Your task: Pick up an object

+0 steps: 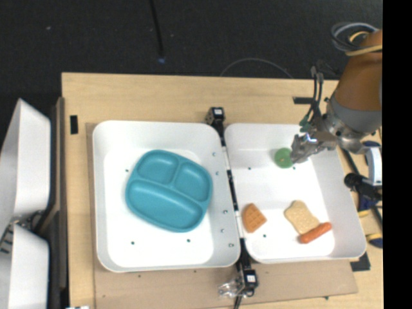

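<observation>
The right bin [257,140] holds a small green ball [282,158] near its back, a waffle-like orange piece [253,218] at the front left, a bread slice [301,215] and an orange carrot-like stick [315,233] at the front right. My gripper [301,149] hangs at the back of the right bin, its tip just right of the green ball and touching or nearly touching it. The arm [357,89] with its orange band comes in from the right edge.
The left bin [109,237] holds a teal divided plate [168,190]. A black clamp [215,116] sits at the back between the bins and another clamp [244,280] at the front. White boxes [26,172] stand left of the bench.
</observation>
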Robot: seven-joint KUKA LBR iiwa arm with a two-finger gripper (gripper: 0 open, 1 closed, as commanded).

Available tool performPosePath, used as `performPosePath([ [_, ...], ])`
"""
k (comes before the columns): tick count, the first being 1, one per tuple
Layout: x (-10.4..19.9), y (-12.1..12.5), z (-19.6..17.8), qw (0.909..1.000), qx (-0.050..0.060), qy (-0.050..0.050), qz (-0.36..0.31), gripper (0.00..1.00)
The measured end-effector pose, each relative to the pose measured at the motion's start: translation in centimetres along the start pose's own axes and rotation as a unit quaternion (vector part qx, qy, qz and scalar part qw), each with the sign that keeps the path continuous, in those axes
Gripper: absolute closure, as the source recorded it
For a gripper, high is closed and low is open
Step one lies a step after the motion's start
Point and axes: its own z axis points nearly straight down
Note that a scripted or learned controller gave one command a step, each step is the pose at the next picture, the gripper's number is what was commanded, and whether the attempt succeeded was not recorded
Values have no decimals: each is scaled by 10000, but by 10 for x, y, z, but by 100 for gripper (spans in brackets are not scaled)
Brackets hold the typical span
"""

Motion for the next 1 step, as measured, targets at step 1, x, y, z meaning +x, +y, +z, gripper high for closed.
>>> performPosePath([
  [1, 61, 7, -4, 10000, -2, 11, -13, 100],
])
